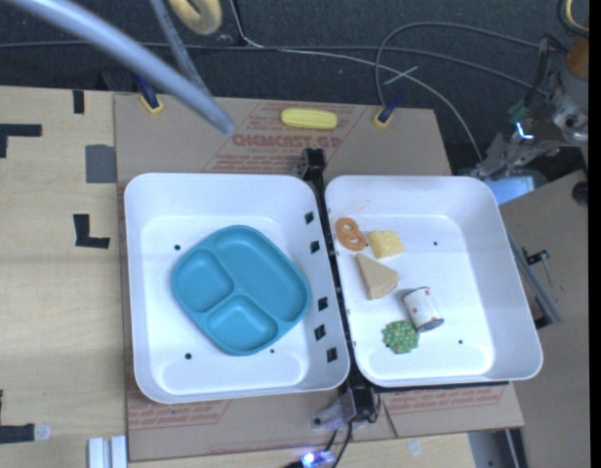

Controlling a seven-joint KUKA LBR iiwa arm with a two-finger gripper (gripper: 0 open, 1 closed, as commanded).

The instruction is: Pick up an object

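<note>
Nothing is lifted yet: my fingers (523, 133), state indiscernible, sit beyond the right shallow white bin (510, 261) holding five small untouched items.

Landmark: black clip row (322, 261) joining two shallow white bins.

Right of clips: right white bin (476, 261) holds tight cluster hard by clip row – orange pretzel ring (349, 233), pale yellow cube (385, 244), tan cheese wedge (377, 278), white can with dark end (421, 309), green bumpy ball (400, 336). Gaps between them narrow. Bin floor further right bare, open from above.

Left of clips: blue compartment tray (240, 288) covers most of left white bin (144, 261); bare strips along walls.

Above clips: yellow oblong piece (308, 118) on cardboard, apart from bins.
</note>
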